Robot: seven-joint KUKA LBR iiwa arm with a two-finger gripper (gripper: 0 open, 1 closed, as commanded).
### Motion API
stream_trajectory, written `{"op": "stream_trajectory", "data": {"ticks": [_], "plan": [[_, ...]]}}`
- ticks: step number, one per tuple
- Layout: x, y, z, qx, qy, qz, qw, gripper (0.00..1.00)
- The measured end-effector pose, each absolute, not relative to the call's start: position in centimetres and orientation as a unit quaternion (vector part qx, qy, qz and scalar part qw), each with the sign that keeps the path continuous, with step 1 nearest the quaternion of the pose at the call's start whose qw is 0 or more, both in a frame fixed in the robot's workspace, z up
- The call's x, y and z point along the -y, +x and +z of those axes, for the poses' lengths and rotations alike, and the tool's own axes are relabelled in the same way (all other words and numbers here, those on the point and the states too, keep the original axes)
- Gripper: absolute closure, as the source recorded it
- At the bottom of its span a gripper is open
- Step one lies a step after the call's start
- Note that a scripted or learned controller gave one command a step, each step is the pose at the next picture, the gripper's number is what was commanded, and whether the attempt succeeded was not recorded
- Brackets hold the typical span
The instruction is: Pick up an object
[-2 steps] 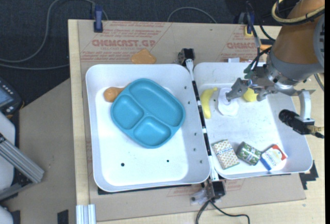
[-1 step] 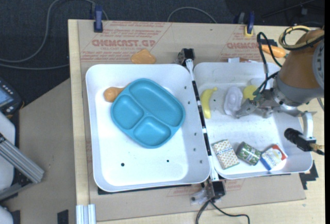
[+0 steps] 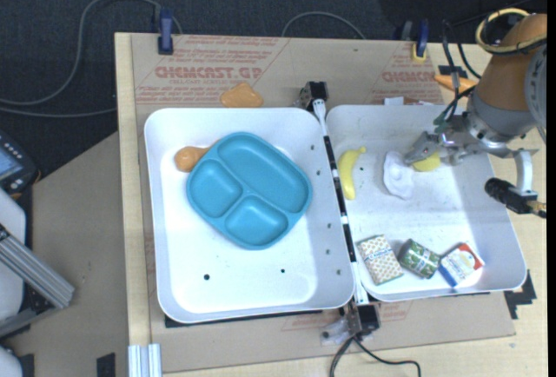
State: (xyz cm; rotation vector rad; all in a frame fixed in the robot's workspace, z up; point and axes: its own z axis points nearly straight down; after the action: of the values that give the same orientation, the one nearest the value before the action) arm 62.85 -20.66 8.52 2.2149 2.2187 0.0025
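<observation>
End effector (image 3: 432,153) sits low in the right white bin (image 3: 495,236), directly over a small yellow object (image 3: 426,163); grip state cannot be determined; crumpled white cloth (image 3: 399,176) just left of it; nothing visibly lifted, pick apparently outstanding.

Right bin: open middle, crowded edges

Bare floor lies mid right bin (image 3: 486,232); banana (image 3: 349,172) and white cloth (image 3: 398,177) block its left, three packets (image 3: 420,261) its front, the gripper (image 3: 427,155) above.
</observation>
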Motion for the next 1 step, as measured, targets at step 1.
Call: {"op": "stream_trajectory", "data": {"ticks": [1], "plan": [[20.54,62.71,9.6,-0.708,0.707,0.0008,0.003,1.0]]}}
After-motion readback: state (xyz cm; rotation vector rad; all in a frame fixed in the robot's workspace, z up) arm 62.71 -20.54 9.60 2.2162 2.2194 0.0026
